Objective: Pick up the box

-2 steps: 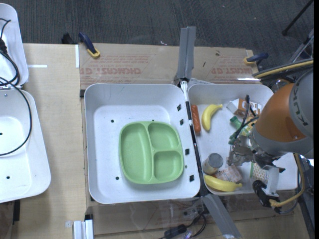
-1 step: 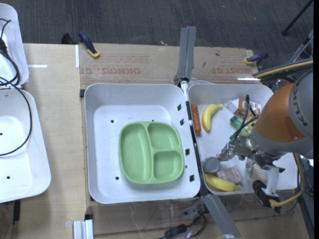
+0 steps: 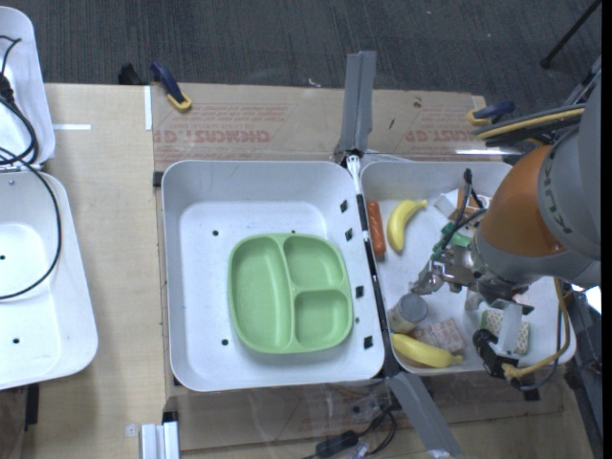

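Observation:
A small pale box [image 3: 443,334] with a reddish pattern lies flat near the front of the right bin [image 3: 411,173], just above a yellow banana [image 3: 425,352]. My gripper [image 3: 427,279] hangs low over the middle of that bin, above and a little left of the box, and apart from it. The grey arm with its orange band [image 3: 516,213] covers the right half of the bin. Nothing shows between the gripper's tips.
Beside the box stands a grey can [image 3: 412,308]. A second banana [image 3: 403,221] and an orange carrot-like piece [image 3: 377,229] lie at the bin's far left. A white patterned packet [image 3: 509,331] sits under the arm. The left bin [image 3: 191,256] holds a green divided plate [image 3: 291,294].

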`<state>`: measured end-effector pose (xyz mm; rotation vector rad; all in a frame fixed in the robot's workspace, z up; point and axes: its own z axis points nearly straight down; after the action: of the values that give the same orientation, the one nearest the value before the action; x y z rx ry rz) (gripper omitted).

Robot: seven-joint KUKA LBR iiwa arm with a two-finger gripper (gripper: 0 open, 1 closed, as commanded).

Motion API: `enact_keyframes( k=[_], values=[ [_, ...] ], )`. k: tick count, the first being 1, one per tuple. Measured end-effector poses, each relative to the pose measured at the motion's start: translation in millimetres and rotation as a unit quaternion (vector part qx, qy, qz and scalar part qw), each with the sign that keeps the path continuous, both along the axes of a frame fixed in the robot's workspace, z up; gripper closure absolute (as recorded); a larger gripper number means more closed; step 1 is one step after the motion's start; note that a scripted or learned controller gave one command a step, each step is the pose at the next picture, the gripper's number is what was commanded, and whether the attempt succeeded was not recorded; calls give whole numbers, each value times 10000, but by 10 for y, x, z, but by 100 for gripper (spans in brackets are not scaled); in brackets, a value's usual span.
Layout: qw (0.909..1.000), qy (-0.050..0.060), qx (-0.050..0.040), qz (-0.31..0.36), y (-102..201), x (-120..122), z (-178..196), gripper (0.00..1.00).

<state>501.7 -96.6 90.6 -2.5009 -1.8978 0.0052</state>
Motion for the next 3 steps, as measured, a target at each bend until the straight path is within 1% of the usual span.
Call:
enact_keyframes(
  k=[1,2,3],
  values=[
    [10000,1,3,-18,-139,-239,2,0],
    [10000,-10,-5,-62,-417,-240,945,0],
    [9919,10,-1,-1271,48,-218,-4,0]
  ],
)
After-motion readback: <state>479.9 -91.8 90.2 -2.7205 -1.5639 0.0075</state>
